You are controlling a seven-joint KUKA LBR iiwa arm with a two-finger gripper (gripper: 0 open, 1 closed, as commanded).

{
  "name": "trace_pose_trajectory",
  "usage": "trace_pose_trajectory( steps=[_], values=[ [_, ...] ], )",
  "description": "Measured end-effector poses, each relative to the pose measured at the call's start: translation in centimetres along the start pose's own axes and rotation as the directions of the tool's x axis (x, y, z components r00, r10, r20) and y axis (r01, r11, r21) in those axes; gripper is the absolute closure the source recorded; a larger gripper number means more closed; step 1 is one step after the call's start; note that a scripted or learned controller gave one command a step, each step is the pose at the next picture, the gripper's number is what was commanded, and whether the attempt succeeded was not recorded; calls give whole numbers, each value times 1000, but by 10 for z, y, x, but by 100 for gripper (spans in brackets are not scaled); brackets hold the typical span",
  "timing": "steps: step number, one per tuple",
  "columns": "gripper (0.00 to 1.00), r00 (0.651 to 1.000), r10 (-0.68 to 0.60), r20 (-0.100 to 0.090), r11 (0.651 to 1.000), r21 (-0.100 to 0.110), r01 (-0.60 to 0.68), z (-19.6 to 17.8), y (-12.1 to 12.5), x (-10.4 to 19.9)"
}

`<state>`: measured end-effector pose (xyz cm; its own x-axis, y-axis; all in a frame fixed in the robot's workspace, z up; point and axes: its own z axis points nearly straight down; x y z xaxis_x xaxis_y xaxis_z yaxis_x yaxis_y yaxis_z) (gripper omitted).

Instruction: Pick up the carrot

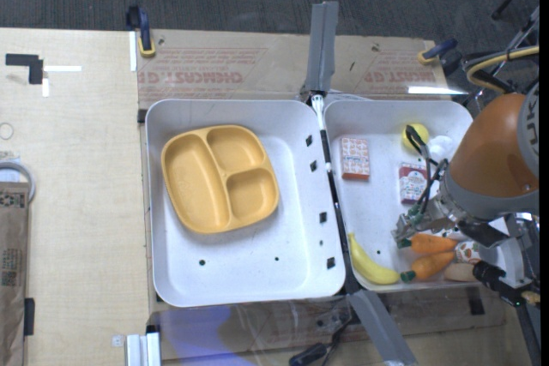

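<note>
We find the carrot [431, 243] in the right bin's [377, 197] near corner, a second carrot [431, 265] just beside it and a banana [370, 264] to their left. The gripper [413, 224] hangs just above; its finger state we cannot tell. The left bin [171, 270] holds a yellow divided plate [220, 177].
</note>
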<state>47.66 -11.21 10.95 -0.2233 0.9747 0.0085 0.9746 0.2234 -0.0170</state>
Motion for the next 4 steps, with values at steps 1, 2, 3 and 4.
trace_pose_trajectory(
  steps=[1, 2, 3, 4],
  values=[
    [0, 1000, 0, 0, 1000, 0, 0, 0, 0, 0],
    [0, 956, 293, 4, 956, -13, -293, -75, 2, -31],
    [100, 957, 291, 5, 957, -5, -291, -81, 3, -31],
    [100, 872, 490, 3, 872, -12, -489, -79, 38, 64]
  ],
)
